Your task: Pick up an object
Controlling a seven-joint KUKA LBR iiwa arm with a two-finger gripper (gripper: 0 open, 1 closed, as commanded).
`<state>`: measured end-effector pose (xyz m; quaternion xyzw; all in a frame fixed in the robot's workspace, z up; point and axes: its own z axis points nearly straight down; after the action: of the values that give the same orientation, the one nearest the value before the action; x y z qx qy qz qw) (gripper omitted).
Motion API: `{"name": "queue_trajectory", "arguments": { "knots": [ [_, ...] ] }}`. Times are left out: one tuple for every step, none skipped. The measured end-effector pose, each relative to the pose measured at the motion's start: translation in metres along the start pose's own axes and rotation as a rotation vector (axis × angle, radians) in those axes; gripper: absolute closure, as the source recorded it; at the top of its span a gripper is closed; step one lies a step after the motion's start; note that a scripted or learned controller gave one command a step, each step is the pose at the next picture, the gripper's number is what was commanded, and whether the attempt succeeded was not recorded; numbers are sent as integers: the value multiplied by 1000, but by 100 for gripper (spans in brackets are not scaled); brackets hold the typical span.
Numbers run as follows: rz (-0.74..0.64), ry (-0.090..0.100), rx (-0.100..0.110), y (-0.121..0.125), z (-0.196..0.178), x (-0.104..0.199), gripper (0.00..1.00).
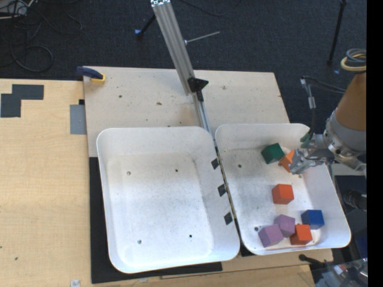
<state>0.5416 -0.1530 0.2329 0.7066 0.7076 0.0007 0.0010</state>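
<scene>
The tool half covers a small orange block (fingers indistinct).

Probably a lab: bins, cables.

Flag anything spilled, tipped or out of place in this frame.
Nothing stands out. All the blocks lie inside the right bin, none over its rim, and the gripper sits beside the green block.

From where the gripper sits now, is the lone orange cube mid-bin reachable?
Probably yes. The gripper hovers at the right bin's upper right, by the green block. The orange cube sits just below it, apart from its neighbours, with nothing between.
</scene>
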Motion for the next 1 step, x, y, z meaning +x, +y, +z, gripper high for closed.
{"name": "queue_trajectory", "arguments": {
  "knots": [
    [1,1,8,0,27,1,100]
  ]
}}
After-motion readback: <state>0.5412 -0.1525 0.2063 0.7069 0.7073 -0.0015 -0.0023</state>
